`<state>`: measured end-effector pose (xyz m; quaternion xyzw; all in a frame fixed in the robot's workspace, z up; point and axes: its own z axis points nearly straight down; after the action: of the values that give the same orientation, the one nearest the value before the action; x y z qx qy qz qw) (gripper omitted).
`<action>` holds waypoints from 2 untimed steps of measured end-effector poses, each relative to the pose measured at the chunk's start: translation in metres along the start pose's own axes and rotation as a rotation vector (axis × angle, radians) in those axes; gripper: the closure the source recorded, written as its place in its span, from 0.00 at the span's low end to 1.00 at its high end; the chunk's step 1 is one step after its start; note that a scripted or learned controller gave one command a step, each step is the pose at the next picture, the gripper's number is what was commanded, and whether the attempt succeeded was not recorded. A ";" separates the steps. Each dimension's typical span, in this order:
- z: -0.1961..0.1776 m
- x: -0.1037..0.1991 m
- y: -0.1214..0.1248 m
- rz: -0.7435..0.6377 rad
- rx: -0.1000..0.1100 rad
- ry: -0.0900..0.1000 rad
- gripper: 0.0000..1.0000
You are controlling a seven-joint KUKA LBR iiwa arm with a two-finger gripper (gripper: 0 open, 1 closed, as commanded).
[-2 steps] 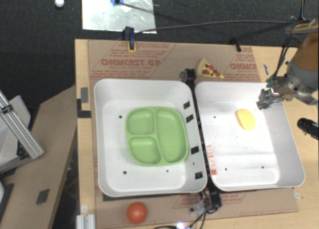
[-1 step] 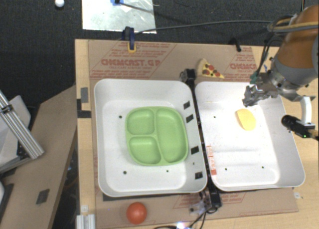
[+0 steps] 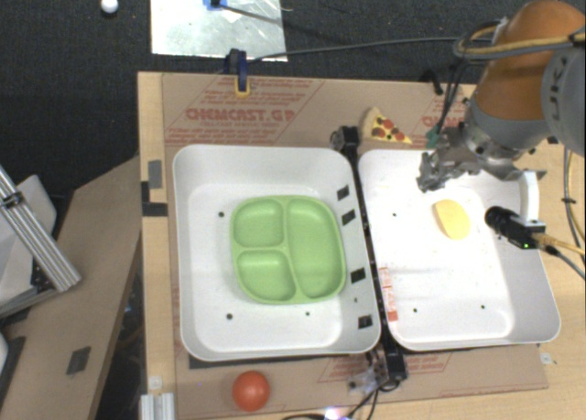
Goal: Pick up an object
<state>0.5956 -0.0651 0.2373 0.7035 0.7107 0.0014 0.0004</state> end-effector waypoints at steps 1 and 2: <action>0.008 0.063 -0.004 -0.001 0.001 0.001 1.00; 0.007 0.109 0.000 0.001 0.000 0.000 1.00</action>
<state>0.5947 0.0442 0.2305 0.7038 0.7104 0.0014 0.0002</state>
